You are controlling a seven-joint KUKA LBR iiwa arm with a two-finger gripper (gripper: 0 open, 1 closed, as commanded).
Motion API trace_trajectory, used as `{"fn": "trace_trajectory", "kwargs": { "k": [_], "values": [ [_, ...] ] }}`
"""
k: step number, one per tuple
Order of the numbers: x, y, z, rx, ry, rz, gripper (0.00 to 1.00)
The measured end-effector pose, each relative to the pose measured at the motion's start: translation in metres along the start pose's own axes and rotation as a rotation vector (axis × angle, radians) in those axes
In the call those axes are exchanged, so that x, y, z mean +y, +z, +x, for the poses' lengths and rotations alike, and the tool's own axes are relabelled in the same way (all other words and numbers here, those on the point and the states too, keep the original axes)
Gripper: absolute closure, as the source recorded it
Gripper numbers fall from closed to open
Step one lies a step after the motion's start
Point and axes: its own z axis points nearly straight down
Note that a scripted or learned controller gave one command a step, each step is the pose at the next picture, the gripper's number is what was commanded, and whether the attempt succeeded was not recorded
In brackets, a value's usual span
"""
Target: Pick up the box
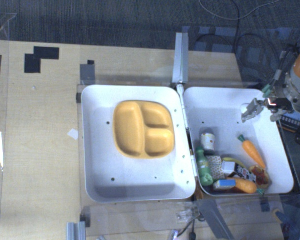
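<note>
The box (230, 166), small with a yellow, white and black print, lies in the clutter at the front of the right bin (225, 104). It is wedged between a patterned packet (216, 167) and a dark printed item (247, 174). My gripper (264, 112) hangs over the bin's back right part, well behind the box and apart from it. It is open with nothing between its fingers (251, 110).
A carrot (253, 153) lies right of the box. A small can (207, 140) and a green bottle (204, 167) stand left of it. A blue and white item (224, 184) and an orange piece (246, 186) lie at the front wall. The left bin (97, 184) holds a yellow divided plate (143, 128).
</note>
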Motion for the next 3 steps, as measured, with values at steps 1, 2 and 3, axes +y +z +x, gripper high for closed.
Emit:
{"fn": "trace_trajectory", "kwargs": {
  "k": [1, 2, 3],
  "values": [
    [0.023, 0.165, 0.060, 0.001, -0.002, 0.002, 0.00],
    [0.123, 0.185, 0.047, 0.000, -0.006, -0.003, 0.00],
    [0.126, 0.171, 0.049, 0.000, -0.013, -0.012, 1.00]
  ]
}}
